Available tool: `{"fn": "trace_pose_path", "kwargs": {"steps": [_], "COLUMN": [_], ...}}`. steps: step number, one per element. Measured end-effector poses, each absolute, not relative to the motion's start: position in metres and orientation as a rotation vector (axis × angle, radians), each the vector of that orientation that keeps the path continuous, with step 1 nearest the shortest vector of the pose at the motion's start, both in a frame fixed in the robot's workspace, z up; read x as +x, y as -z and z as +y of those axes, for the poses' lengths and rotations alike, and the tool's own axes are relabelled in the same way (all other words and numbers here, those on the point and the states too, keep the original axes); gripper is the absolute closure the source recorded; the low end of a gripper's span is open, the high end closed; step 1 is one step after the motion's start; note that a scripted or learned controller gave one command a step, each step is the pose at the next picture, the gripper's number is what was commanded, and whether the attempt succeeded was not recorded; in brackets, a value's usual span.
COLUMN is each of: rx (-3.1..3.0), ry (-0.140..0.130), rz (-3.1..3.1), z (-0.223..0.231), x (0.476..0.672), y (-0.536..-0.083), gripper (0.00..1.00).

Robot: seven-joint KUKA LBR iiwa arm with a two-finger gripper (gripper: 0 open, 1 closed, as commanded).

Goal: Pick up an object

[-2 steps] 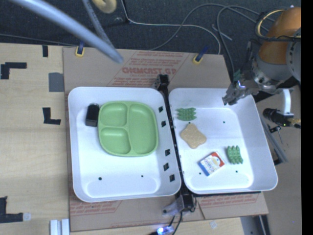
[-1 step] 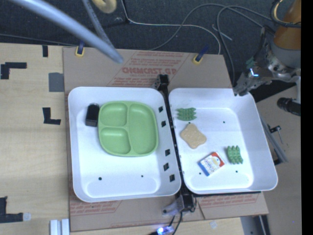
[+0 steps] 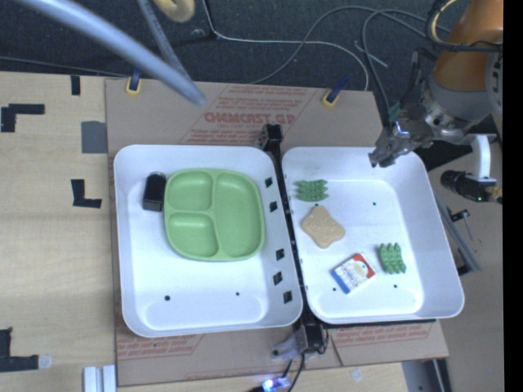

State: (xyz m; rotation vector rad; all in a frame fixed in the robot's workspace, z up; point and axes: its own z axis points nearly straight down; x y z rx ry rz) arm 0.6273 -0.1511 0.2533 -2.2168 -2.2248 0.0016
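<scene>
The right bin point(image 3: 409, 186) holds a tan bread-shaped piece point(image 3: 323, 227), a green ridged piece point(image 3: 311, 189) near its back left, a second green piece point(image 3: 391, 258) at its right, and a small red, white and blue packet point(image 3: 353, 273) toward the front. My gripper point(image 3: 386, 153) hangs over the right bin's back right corner, well away from all of these items. Its dark fingers point down and left with nothing seen between them.
The left bin point(image 3: 139, 292) holds a green divided plate point(image 3: 215, 215) and a small black block point(image 3: 154, 191) at the plate's left. Black clips point(image 3: 282, 243) run along the seam between the bins. Cables point(image 3: 327, 31) cross the dark surface behind the bench.
</scene>
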Motion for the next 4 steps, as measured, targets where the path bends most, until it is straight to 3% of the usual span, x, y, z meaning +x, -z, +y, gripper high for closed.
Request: {"fn": "trace_pose_path", "kwargs": {"steps": [1, 4], "rx": [-2.215, -2.211], "ry": [-0.001, -0.001], "rz": [-2.225, -2.227], "z": [-0.103, 0.055], "x": [0.608, 0.579], "y": [-0.252, -0.245], "gripper": [1.0, 1.0]}}
